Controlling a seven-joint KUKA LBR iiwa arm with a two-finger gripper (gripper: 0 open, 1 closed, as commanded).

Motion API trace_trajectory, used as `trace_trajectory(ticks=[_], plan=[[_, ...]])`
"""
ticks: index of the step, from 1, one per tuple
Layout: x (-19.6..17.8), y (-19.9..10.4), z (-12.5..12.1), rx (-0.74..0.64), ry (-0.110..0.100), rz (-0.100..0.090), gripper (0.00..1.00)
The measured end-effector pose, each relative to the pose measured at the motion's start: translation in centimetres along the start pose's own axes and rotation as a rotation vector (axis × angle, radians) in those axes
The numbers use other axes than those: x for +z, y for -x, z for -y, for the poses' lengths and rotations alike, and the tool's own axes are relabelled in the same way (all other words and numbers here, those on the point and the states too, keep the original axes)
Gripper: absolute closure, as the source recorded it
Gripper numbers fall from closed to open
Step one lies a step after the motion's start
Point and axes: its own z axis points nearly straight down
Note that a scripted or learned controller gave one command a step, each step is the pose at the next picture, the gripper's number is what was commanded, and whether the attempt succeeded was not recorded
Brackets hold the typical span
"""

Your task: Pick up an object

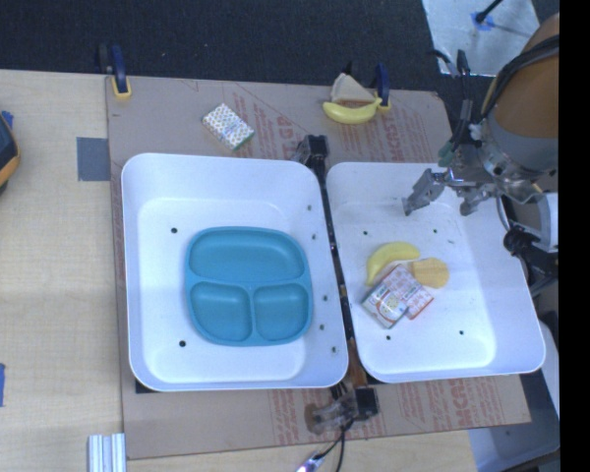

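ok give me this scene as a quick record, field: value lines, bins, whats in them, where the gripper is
left bin: holds a blue divided tray, lying flat
right bin: holds a yellow banana, a round yellow piece and a red and white packet, clustered together
gripper: over the right bin's upper part, up and right of the cluster, apart from it, fingers spread, nothing between them
outside bins: patterned small packet and second banana on the board behind
task state: nothing picked up yet
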Motion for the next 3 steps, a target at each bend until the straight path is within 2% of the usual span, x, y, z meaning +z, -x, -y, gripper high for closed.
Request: trace_trajectory(ticks=[1,2,3], plan=[[13.5,-3.0,4.2,0.001,0.0,0.001,0.0],[13.5,-1.3,1.0,0.001,0.001,0.0,0.0],[13.4,-1.8,-2.7,0.002,0.002,-0.001,0.0]])
